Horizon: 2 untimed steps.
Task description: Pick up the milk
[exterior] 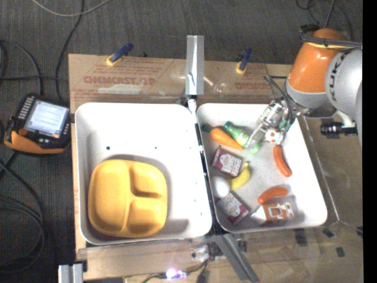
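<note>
Gripper (272, 122) sits low in upper right part of right bin (315, 184), reaching in from the grey arm (347, 81) with its orange band. Metal linkage is angled down-left; can't tell how far the gripper is open, and nothing can be made out as held. A small white-and-red item (273, 136) lies right at the gripper tip, too small to identify.

Just left of gripper: green bottle (235, 132) lying tilted, with an orange carrot (225, 138) touching its lower-left side. Below the carrot a dark maroon carton (227, 161), a yellow banana (241, 178) beside it, a white egg (221, 187) near the bin's left wall. A second maroon carton (232, 207) lies at the bin's lower left.

Right of gripper and below: red sausage (283, 161) lying roughly upright in view, apart from the gripper. Another red sausage (273, 194) lower down, and touching under it the milk (278, 211), a small brown-and-white carton lying flat near the bin's front wall, well apart from the gripper.

Left bin (118, 119) holds a yellow divided plate (127, 197) in its lower half. Both bins sit on the desk (141, 81), brown board with two blue-yellow clamps (119, 54) at the back edge. Teach pendant (41, 122) on the floor at far left.
</note>
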Each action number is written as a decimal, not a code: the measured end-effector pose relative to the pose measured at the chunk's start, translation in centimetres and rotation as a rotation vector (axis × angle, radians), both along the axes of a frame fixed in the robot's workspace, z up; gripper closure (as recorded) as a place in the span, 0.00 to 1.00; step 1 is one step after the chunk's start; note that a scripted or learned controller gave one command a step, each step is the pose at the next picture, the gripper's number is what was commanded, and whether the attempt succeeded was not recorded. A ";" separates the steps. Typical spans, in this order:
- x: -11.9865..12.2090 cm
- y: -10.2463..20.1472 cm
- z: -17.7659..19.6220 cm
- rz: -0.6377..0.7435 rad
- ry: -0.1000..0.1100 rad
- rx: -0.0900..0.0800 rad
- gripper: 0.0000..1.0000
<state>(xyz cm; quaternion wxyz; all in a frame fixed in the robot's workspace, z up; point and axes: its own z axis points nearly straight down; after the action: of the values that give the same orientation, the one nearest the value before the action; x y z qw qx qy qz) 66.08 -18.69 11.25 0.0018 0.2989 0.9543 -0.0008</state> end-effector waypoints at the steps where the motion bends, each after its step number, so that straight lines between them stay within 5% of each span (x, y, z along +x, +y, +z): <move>1: -1.7 -3.4 -0.5 0.132 0.001 0.000 0.00; 2: -0.6 -2.6 1.0 0.270 0.000 -0.001 0.00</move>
<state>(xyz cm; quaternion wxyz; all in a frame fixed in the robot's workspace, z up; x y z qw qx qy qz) 65.45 -21.32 12.20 0.0021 0.1676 0.9859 -0.0010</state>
